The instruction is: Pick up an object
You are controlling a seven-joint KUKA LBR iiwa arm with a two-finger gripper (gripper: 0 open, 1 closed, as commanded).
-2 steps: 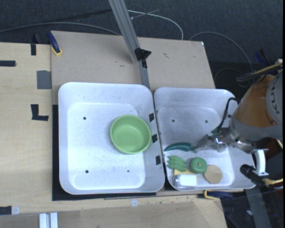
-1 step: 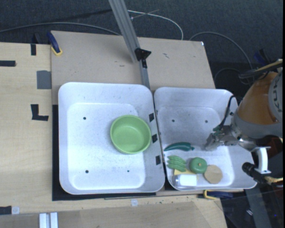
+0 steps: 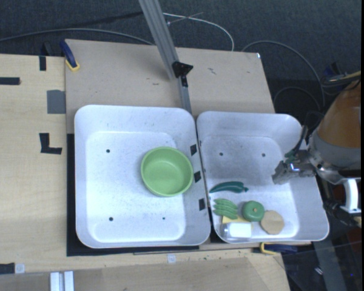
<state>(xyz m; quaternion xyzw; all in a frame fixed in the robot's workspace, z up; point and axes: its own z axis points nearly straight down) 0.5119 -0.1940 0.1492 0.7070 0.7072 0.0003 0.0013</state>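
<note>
In the camera view the jaws hang over the right side of the right bin, near its right wall, and whether they are released or clenched cannot be told at this size; nothing is seen between them. The pickable things lie well apart from them, clustered in the bin's near corner: a dark green pepper lies flat to the jaws' left, below it a light green bunch-like toy, a round green piece, a tan disc and a white block, all close together, some touching. The arm enters from the right, its orange band above the grey wrist, reaching over the bin's right rim. In the left bin a light green bowl sits upright near the shared divider. A grey pole slants across the bench behind the bins.
</note>
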